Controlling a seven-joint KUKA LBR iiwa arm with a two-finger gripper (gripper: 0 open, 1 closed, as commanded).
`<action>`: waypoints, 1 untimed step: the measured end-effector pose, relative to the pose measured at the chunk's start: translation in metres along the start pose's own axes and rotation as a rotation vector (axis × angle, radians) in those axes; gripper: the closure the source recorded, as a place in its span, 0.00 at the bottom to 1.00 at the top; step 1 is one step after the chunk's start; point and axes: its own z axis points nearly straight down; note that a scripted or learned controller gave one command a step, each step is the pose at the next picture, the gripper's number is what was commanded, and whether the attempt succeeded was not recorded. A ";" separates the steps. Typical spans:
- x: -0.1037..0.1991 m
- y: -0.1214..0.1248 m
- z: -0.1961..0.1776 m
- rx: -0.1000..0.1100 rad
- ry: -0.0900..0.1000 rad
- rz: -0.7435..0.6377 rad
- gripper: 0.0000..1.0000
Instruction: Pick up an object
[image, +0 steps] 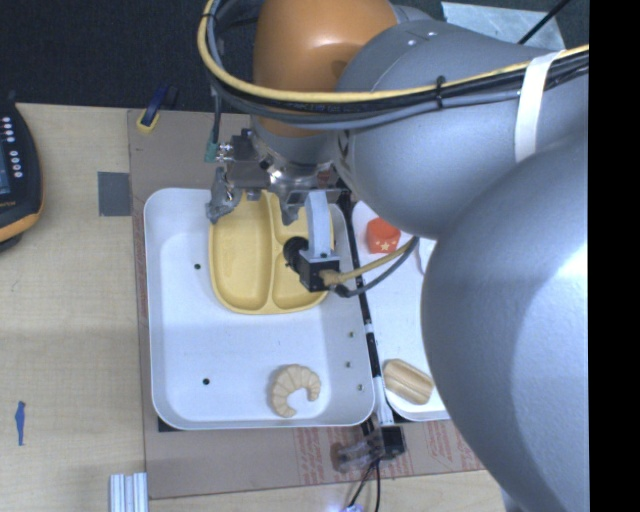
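Tan and ridged, a croissant (295, 389) lies at the near edge of the left white bin (176, 330), about six o'clock on its floor, apart from everything else. Off at three o'clock from it, across the divide, a pale bread-like piece (408, 381) rests in the near corner of the right bin (400, 300), partly under the grey arm (480, 200). Farther up the left bin, toward twelve o'clock, a yellow two-compartment tray (245, 262) lies flat against the far wall. The gripper (257, 204) hangs over the tray's far rim; its two metal fingers (221, 201) stand spread apart, one at the tray's ten o'clock corner, the other near the centre ridge, with nothing between them. A black fitting with a yellow hose sits over the tray's right compartment. At two o'clock from the tray, a small orange-red object (381, 236) shows in the right bin. A dark pendant (15, 170) lies at far nine o'clock on the bench (70, 330).
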 end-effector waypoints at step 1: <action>-0.086 -0.016 -0.010 0.008 -0.002 0.013 0.00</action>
